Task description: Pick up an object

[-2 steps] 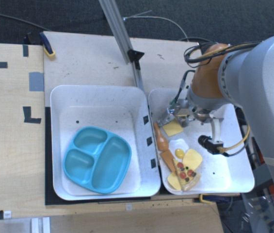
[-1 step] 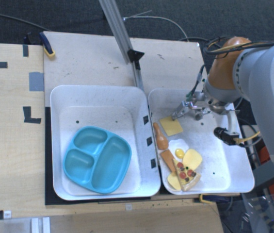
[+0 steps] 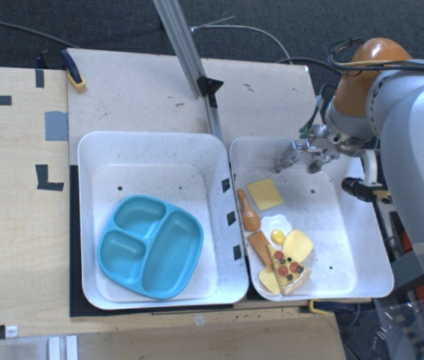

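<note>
My gripper (image 3: 299, 163) hangs over the far part of the right bin (image 3: 362, 268), open with nothing between its fingers. Below and left of it on the bin floor lies a yellow cheese square (image 3: 264, 193). Further toward the front are an orange sausage (image 3: 248, 211), a fried egg (image 3: 275, 231), a yellow round slice (image 3: 298, 244), a brown stick (image 3: 261, 247) and a pizza slice (image 3: 290, 270), bunched along the bin's left side. None of them touches the gripper.
The left bin (image 3: 151, 150) holds a blue divided plate (image 3: 151, 246). A slanted metal rail (image 3: 184, 40) runs down to the gap between the bins. The right half of the right bin's floor is bare.
</note>
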Robot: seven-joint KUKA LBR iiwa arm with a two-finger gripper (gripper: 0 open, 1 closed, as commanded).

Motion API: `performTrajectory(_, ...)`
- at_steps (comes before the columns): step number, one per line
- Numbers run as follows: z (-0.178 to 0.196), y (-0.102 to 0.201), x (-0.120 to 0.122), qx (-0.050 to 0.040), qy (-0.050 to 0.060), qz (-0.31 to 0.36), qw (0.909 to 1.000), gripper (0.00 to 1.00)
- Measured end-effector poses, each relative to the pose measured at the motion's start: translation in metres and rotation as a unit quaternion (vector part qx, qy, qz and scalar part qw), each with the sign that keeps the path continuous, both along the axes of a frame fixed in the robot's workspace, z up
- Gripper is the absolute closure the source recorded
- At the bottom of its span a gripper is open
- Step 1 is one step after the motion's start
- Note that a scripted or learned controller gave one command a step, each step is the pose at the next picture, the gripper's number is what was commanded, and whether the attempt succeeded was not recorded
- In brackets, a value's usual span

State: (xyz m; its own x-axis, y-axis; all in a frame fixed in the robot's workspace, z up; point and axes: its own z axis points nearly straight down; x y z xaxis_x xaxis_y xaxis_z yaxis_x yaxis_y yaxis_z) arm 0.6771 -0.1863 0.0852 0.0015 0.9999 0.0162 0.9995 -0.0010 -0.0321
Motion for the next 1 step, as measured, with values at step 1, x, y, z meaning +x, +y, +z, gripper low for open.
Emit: performTrajectory(1,0.01,0.0001,-0.0009,-0.0031,0.0,0.001,1.0,1.0)
